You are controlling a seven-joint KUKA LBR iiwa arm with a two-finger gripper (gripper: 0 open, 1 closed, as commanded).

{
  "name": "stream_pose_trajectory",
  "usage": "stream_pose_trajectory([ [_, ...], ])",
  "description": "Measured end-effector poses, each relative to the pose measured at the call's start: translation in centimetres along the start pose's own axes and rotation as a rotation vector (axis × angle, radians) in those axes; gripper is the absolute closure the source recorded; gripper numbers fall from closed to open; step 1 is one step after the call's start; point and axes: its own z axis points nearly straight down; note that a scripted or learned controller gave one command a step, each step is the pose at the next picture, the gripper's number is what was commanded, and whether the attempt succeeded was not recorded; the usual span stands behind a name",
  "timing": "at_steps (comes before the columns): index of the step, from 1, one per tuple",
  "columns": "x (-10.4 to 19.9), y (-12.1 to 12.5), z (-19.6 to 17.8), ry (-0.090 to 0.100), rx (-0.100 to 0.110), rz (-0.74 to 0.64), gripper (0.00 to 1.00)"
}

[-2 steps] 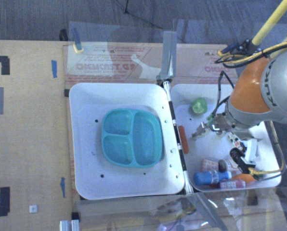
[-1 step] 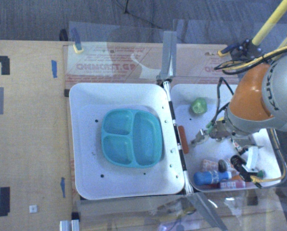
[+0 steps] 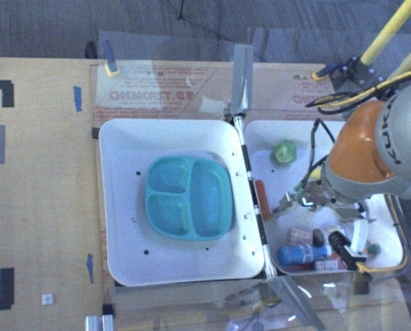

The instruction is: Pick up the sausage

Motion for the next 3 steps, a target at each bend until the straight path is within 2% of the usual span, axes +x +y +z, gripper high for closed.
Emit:
stream_pose_trajectory([
  [1,-0.3,0.1,-1.1,-0.005,-0.004,0.004,1.00],
  [2,-0.3,0.1,-1.1,-0.005,-0.004,0.004,0.00],
  [3,-0.2,4.2,0.1,0.000,0.004,-0.016,0.00],
])
